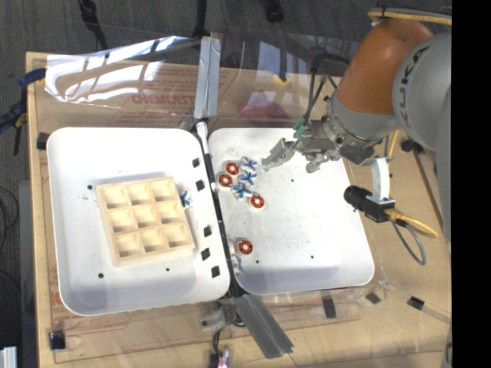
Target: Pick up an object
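Note:
My gripper [293,159] hangs over the back of the right bin [307,271], its two fingers spread apart with nothing between them. Left of it, near the bin's left wall, lie small red rings [227,175] and blue jack-shaped pieces [246,177] in a loose cluster. One red ring [256,202] sits just below that cluster, and another red ring [243,247] lies alone farther toward the front. The gripper is up and to the right of the cluster, apart from every piece.
The left bin [77,282] holds a wooden tray [143,218] with nine square compartments, and a small blue piece [185,199] lies at its right edge. A black cylinder [366,203] on the arm overhangs the right bin's right side. A divider wall [209,213] separates the bins.

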`<move>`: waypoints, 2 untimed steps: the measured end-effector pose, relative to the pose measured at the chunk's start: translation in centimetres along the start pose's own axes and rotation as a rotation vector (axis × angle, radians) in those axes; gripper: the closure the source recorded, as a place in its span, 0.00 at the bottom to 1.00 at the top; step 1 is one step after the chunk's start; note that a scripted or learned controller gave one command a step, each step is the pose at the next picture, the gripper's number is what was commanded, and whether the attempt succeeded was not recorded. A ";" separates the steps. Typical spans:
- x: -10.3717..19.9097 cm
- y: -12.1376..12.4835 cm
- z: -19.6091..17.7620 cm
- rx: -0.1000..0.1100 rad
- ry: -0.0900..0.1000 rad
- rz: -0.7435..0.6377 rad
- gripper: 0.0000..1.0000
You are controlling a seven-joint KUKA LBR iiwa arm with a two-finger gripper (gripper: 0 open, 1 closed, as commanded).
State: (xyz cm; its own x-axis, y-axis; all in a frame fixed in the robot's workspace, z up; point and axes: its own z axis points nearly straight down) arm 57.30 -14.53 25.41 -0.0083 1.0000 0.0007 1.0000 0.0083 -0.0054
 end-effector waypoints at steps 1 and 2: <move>-3.8 0.5 11.8 0.003 0.000 0.050 0.00; -0.1 2.9 16.3 0.000 0.001 -0.096 0.00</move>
State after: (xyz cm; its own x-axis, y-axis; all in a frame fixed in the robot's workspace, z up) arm 60.13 -14.56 9.14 -0.1039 0.9946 0.0025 0.9946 0.1039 -0.0057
